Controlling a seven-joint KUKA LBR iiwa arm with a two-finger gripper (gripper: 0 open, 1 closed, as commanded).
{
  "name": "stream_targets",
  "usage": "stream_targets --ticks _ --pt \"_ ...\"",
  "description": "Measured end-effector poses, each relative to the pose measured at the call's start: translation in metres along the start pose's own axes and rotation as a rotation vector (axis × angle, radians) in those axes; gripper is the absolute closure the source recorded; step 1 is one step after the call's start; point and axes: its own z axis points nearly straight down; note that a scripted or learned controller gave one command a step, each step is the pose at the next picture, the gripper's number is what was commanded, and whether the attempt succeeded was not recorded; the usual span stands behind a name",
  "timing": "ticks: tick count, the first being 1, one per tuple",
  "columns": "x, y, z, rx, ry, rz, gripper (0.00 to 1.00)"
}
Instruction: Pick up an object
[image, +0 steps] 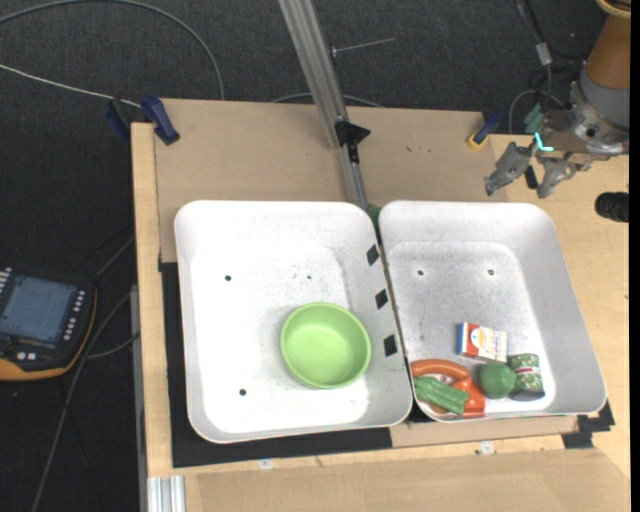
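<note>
My gripper (527, 175) hangs above the bench just behind the right bin's (560, 250) far rim, fingers spread open with nothing between them. The objects lie at the right bin's near edge, well in front of the gripper: a small white and orange box (482, 342), a green ball (495, 380), a dark green can (526, 374), and an orange item with a green vegetable (443, 390) on it. In the left bin (210, 250) sits a light green bowl (325, 346).
A slanted metal pole (325, 90) rises behind the seam between the bins. Blue clamps (160, 118) hold the bench's back corners. A handheld pendant (40, 320) lies off the bench at left.
</note>
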Motion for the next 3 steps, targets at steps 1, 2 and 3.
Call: stream_targets --ticks 1,2,3 --pt "0.0 0.0 0.0 0.0 0.0 0.0 0.0" --pt "0.004 0.004 0.061 0.005 0.001 0.0 0.0" --pt "-0.003 0.001 0.121 0.006 0.001 0.0 0.0"
